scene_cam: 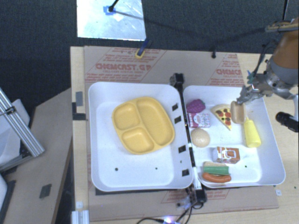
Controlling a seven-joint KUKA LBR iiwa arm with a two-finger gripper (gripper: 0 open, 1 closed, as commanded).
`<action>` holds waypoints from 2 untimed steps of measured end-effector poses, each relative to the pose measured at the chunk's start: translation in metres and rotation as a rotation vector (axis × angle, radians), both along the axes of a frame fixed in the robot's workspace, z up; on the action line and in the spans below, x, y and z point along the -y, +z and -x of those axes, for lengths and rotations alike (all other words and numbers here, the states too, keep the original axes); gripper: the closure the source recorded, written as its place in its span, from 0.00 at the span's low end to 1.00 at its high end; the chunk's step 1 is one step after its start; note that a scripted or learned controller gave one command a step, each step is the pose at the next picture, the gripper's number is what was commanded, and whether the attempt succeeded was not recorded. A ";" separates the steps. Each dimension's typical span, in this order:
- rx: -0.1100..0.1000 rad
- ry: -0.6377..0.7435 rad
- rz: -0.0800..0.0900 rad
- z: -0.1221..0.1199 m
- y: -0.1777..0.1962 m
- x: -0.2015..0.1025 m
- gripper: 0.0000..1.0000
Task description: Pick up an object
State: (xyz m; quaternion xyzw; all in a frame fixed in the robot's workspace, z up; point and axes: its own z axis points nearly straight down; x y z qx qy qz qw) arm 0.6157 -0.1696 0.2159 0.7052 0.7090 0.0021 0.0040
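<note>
Writing: red lettering is printed on the cardboard sheet [126, 65] under both bins, mirrored or upside down from this view, so it cannot be read with any certainty; the pink carton [200, 120] and the orange-and-white carton [228, 155] carry print too small to make out.
Hand: the hand [245, 97] sits over the far right corner of the right bin [271, 171], just above a tan bun-like piece [237, 113]; whether its fingers are apart or together cannot be told, and nothing is seen between them.
Right bin contents: purple toy [195, 105] at the far left, pizza slice [223, 115] beside the bun-like piece, yellow corn-like piece [252, 133] near the right wall, round beige ball [200, 137] in the middle, hot dog with green and red layers [216, 172] at the near edge.
Left bin: the left bin [107, 171] holds a yellow three-compartment plate [142, 124], lying flat.
Surface: pale wood tabletop [56, 125], cardboard on top.
Room: dark carpet [37, 31] beyond, with a shiny silver sheet [111, 12] lying on it; metal frame rails [18, 129] at the left.
</note>
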 end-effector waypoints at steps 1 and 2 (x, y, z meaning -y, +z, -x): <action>-0.005 0.000 -0.002 -0.001 0.009 0.000 1.00; -0.007 0.003 -0.004 0.014 0.015 -0.047 1.00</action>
